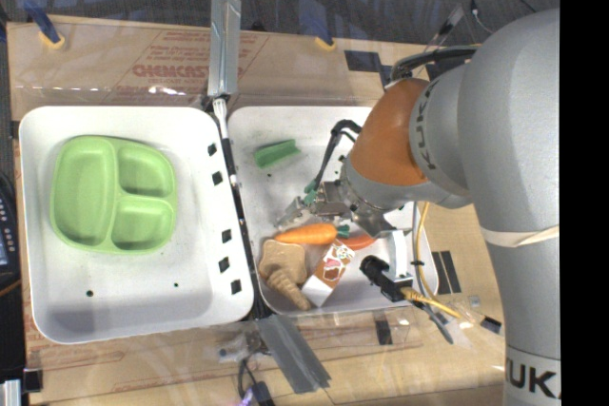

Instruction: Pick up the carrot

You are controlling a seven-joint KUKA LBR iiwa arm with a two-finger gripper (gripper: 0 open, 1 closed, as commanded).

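Right bin [249, 124] is looking crowded; gripper [328, 204] is hovering over carrot [306, 234], grip unclear, so you're centering first.

Two shallow white bins sit side by side on the bench. The left bin [38, 204] carries a green divided plate [112, 195] with three compartments, lying toward its far left part. In the right bin [249, 133], a small green block [276, 153] lies near the far edge. Toward the near edge, a tan ridged item [284, 273] rests close to the near left corner, with a small white and brown carton [329, 269] just beside it on the right.
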